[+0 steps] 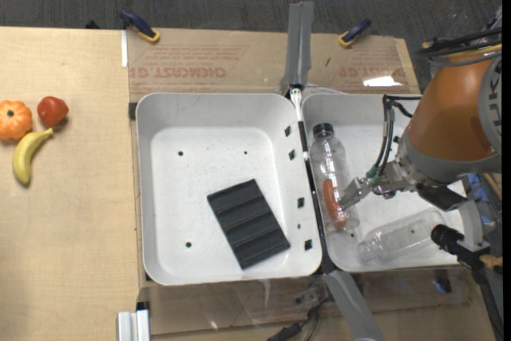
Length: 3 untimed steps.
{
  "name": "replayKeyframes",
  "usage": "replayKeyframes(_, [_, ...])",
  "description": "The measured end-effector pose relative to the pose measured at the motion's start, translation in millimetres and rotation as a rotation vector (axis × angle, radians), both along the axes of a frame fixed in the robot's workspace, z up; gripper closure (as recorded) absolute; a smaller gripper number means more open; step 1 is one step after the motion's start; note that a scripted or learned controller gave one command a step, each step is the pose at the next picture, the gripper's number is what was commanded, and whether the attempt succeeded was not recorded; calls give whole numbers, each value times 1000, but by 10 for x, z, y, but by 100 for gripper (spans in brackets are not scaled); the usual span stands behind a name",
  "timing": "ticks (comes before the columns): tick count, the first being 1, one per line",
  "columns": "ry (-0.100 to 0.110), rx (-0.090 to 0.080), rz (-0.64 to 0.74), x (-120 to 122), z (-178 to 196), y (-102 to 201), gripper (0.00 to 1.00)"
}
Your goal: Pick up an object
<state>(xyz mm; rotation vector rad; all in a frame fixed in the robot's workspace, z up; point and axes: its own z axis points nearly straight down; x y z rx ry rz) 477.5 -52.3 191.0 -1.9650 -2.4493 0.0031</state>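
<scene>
White plastic makes both bins on the surface, and my arm comes over the right bin from the right side. My fingers are low in this bin, just beside a clear bottle that lies along the left wall with its dark cap away from the camera. A red and orange object lies against this bottle, very near my fingers. I cannot tell if my fingers are open or closed, because they are small and partly blurred. A second clear bottle lies on its side near the front of the same bin. In the left bin lies a dark ribbed block, turned at a slant. Far to the left, on the wood, rest an orange fruit, a red fruit and a banana, close together
</scene>
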Motion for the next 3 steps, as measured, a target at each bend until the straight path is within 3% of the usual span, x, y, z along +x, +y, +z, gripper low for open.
replayKeyframes(1, [-2,0,56,293,-785,-360,0])
replayKeyframes(2, [-1,0,40,717,-998,-530,0])
replayKeyframes(3, [17,4,-17,1070,-1003,-806,0])
